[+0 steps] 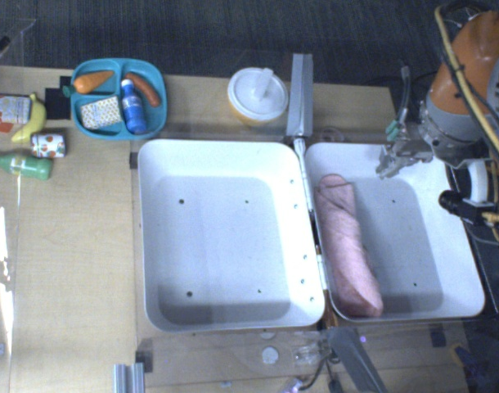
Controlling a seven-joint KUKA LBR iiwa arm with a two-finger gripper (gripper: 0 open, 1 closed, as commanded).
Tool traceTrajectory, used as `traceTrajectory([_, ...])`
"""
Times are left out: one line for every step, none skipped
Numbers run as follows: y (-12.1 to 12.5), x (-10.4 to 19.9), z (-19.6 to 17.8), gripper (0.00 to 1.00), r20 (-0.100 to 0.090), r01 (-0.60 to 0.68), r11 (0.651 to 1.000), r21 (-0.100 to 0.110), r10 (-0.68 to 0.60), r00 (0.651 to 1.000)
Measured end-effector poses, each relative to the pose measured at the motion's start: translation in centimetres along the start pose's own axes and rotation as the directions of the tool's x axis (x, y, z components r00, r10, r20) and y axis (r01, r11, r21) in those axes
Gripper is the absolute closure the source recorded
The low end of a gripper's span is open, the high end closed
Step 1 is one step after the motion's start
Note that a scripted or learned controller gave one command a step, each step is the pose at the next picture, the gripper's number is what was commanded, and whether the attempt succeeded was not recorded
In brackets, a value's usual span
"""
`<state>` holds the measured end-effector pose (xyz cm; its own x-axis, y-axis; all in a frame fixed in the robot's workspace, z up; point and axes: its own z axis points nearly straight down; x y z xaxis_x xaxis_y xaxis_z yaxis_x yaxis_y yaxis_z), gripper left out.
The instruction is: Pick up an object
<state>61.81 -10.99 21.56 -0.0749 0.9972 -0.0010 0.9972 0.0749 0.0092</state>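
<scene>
A pink rolled cloth [348,246] lies lengthwise along the left side of the right bin [446,301], from near the back wall to the front. My gripper [394,160] hangs over the bin's back right part, up and to the right of the cloth and apart from it. Nothing shows between its fingers. The grey arm with its orange band [470,56] reaches in from the right edge.
The left bin [151,244] sits beside the right one, with a metal divider [299,97] behind their shared edge. Behind them are a white lidded cup [258,95] and a blue tray [155,80] of toy food. A banana, a can and a green bottle lie at far left.
</scene>
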Motion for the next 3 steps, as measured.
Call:
traceTrajectory([0.0,0.0,0.0,0.0,0.0,0.0,1.0,0.0,0.0,1.0])
traceTrajectory([1.6,4.7,3.1,0.0,-0.002,0.097,0.995,0.007,-0.097,0.995])
traceTrajectory([0.6,2.2,11.9,0.0,0.0,0.089,0.996,0.001,-0.089,0.996])
